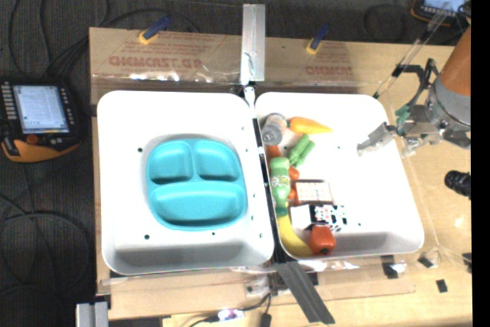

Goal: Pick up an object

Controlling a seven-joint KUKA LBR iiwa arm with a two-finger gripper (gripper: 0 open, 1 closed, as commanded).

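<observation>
Several small objects lie heaped along the left wall of the right bin [383, 195]. Among them are an orange carrot-like piece [310, 124], a green piece [300, 149], a brown and white box [310, 191], a yellow banana [293, 238] and a red piece [322, 240]. My gripper [383, 147] hangs above the right side of this bin, well to the right of the heap. It is open with nothing between its fingers.
A turquoise divided tray [197, 181] lies in the left bin [122, 165]. A ridge where the two bins meet runs down the middle. The arm's wrist [448, 107] stands over the bench's right edge. A handheld screen [38, 112] sits off the bench at left.
</observation>
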